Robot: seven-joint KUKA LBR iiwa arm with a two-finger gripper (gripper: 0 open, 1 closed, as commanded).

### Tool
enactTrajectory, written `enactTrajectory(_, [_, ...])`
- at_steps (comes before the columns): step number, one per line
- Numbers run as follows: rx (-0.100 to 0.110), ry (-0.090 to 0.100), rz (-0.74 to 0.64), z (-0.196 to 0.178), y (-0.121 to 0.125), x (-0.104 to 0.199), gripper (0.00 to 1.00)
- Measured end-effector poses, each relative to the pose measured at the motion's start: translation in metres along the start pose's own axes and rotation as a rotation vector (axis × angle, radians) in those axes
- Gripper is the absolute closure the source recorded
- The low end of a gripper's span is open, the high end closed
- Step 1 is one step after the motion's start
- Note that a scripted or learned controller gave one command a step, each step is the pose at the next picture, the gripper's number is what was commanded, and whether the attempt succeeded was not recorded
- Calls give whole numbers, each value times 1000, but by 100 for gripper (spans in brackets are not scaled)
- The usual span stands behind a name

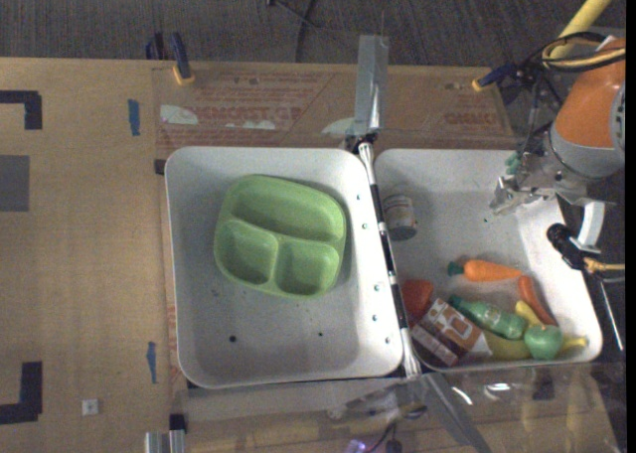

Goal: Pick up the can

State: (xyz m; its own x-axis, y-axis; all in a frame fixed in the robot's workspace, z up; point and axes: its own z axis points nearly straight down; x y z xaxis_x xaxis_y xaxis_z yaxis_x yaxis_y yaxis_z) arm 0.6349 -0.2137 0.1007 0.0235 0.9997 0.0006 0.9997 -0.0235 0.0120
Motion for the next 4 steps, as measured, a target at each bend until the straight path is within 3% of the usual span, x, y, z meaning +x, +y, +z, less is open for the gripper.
enactTrajectory(1, [8,-2,-258,-170,36,-3,100])
enactTrajectory(2, [7,-2,-395,-318,37,-6,100])
enactTrajectory(3, [5,-4,-361,-336,37,1,100])
enactTrajectory(4, [6,-5,51,-335,37,-8,100])
